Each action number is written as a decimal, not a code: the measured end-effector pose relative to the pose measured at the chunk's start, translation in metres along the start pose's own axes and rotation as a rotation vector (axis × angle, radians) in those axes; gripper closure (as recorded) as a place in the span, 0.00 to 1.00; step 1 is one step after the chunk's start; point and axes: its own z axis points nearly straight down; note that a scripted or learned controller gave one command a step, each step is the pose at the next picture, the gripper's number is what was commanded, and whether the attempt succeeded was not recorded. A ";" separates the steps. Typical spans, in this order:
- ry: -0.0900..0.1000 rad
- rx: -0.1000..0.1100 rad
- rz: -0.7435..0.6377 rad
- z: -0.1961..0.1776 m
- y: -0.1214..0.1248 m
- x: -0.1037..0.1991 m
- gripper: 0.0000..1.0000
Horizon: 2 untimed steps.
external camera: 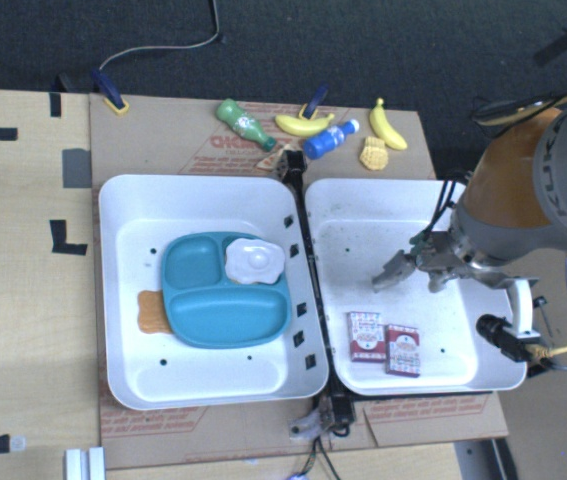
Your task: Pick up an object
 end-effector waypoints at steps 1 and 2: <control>0.001 -0.010 0.000 0.089 -0.034 0.011 0.00; -0.002 -0.004 0.000 0.054 0.075 0.021 0.00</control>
